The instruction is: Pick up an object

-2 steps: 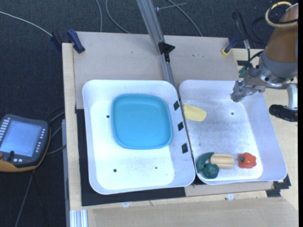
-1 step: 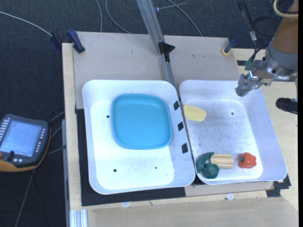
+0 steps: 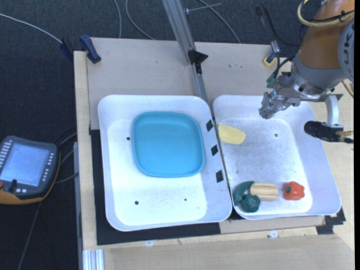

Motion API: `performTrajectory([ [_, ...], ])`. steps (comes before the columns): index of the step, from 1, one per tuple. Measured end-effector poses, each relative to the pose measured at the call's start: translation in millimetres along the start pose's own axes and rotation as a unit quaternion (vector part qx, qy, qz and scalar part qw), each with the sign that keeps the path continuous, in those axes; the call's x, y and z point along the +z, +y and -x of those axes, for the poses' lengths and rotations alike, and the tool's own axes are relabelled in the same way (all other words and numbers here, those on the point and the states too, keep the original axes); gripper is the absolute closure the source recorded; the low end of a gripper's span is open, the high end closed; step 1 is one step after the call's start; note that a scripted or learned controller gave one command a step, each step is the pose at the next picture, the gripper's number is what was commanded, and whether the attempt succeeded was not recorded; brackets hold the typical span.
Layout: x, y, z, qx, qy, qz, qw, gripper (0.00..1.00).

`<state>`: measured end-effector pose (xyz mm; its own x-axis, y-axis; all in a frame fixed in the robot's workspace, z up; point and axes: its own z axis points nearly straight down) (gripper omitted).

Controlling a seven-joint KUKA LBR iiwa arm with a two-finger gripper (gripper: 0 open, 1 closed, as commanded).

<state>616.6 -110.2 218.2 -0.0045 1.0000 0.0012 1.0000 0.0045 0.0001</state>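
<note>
Pale wooden worktop is set on dark carpet strewn with cables. Jaws hover over the right bin; their state cannot be told. Yellow piece, green, tan and red items lie there

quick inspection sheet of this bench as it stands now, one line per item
surface: wooden bench bearing left bin and right bin side by side
job's things: in the right bin, yellow piece near its left wall; green item, tan roll and red pepper along its front
clutter: blue plate in the left bin
grippers: gripper above the right bin's back edge, nothing seen between its fingers
cables: loops on the dark floor behind the bench
surroundings: handheld pendant at left
</note>
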Motion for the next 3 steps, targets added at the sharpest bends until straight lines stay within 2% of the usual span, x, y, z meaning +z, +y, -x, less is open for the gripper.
performTrajectory([
  [1, -6.1, 7.5, -54.5, 0.000, 0.000, 0.001, 1.0000, 1.00],
  [3, 1.7, -7.6, -156.3, 0.000, 0.000, 0.000, 1.0000, 1.00],
])
